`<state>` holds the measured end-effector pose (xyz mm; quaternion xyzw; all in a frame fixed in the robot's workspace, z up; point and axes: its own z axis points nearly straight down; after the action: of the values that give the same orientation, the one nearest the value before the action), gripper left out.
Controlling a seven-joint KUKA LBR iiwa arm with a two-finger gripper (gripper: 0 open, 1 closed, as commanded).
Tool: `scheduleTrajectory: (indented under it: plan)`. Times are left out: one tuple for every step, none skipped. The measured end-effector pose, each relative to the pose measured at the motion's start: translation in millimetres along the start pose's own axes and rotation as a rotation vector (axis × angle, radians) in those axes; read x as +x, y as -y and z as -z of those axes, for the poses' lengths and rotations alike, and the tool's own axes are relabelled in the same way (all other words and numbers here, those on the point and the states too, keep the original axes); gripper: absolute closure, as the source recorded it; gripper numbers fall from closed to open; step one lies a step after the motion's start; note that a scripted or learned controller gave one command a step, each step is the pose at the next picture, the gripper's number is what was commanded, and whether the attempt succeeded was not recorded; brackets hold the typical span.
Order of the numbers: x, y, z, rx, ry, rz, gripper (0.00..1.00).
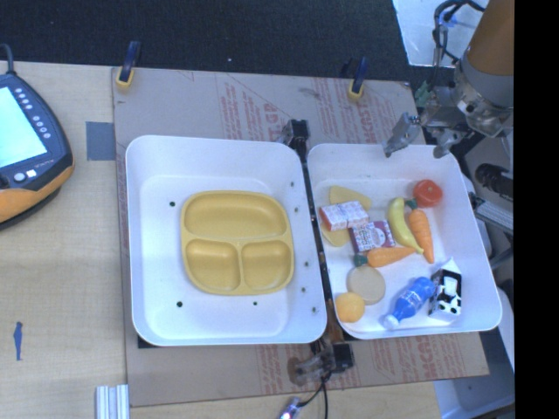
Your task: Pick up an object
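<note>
The tool [421, 138] hangs above the far rim of the right bin [486, 260], near its back edge. Its two fingers [400, 135] are spread apart and point down, and nothing sits between them. It holds nothing.

So the pick looks barely begun, as I judge it. No object is lifted, and every item lies on the bin floor. The choice of object, the descent, the closing and the lift are all left to do.

Closest to the tool is the tomato [427, 192], near the bin's back right corner. Just in front of it lie the banana [401, 221] and a carrot [421, 232], side by side and touching. A second carrot [390, 256] lies crosswise below them. Left of these are two small boxes, one pale [344, 215] and one darker [371, 235], lying on a yellow slice [346, 196]. Further forward sit a tan disc [366, 284] and an orange ball [350, 307]. The blue bottle [410, 299] lies tilted by a black and white carton [448, 293] near the front right corner.

The left bin [148, 251] holds a yellow divided tray [236, 240]. A pendant [26, 151] rests on the surface [61, 321] at far left.
</note>
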<state>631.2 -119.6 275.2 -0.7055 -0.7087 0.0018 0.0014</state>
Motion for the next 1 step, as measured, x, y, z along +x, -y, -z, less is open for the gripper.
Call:
scheduleTrajectory:
  plan:
    - [-49.9,23.0,-179.6,-0.009,0.007,0.001,0.0]
